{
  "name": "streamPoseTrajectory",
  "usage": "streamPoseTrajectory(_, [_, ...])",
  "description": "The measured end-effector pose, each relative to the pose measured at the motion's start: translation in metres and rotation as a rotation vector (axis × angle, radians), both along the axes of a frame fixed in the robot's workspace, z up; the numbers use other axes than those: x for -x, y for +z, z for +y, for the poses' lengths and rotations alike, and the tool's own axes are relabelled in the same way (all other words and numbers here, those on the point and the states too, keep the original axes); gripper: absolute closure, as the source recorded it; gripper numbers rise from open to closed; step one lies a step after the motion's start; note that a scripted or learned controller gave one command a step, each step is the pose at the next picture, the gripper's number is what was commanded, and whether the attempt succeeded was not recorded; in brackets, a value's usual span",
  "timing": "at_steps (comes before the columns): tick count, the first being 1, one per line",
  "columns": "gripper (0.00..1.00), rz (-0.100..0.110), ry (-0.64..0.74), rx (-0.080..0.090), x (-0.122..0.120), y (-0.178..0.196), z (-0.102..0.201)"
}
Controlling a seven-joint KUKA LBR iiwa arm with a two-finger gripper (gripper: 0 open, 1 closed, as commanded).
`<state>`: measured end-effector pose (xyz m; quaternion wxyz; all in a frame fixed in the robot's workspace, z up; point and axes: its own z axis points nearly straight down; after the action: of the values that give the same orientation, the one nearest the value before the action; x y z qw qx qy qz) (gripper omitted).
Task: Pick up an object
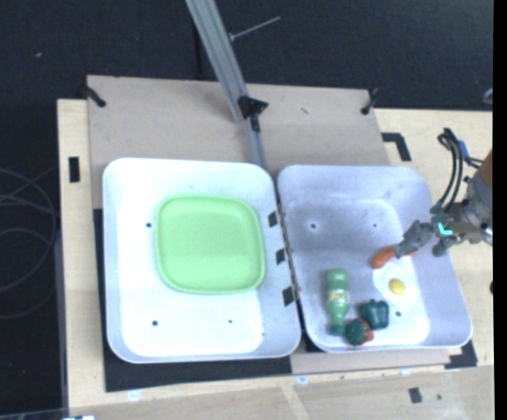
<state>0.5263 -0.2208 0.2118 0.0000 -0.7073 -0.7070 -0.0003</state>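
Low over the right bin (428, 191), the arm's jaws reach leftward.

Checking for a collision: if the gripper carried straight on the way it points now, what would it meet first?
Probably the orange object, which lies right at the tip of the gripper, though depth is unclear.

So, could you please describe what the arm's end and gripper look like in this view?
The gripper is grey metal, slim and dark-jointed, with a small teal-green spot on its body. Black cables loop above the wrist, and a brownish-orange patch shows at the right edge.
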Motion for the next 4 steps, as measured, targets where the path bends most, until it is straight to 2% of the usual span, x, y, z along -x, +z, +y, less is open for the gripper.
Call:
streamPoseTrajectory(1, [0.0,0.0,0.0,0.0,0.0,0.0,0.0])
streamPoseTrajectory(2, [0.0,0.005,0.0,0.0,-0.001,-0.062,0.004])
streamPoseTrajectory(3, [0.0,-0.001,-0.001,0.002,-0.001,-0.111,0.003])
streamPoseTrajectory(4, [1.0,-0.007,-0.001,0.002,-0.003,-0.098,0.003])
